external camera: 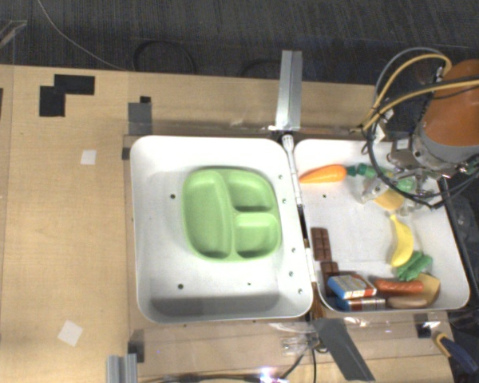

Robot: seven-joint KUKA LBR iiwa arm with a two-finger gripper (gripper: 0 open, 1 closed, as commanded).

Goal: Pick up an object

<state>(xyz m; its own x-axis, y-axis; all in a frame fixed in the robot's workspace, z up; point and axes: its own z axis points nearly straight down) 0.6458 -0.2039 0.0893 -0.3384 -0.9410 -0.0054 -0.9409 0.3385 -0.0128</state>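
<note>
Here we see a green divided tray (230,213) in the left bin (156,238). In the right bin (359,238), a carrot (323,175), then the gripper (389,188) above a banana (401,242); we cannot tell its grip.

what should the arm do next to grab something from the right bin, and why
Probably a short drop straight down. The pincer hangs over the top of the right white bin, right above a small pale yellow wedge, with the orange toy carrot to its left and the yellow toy banana below.
</note>
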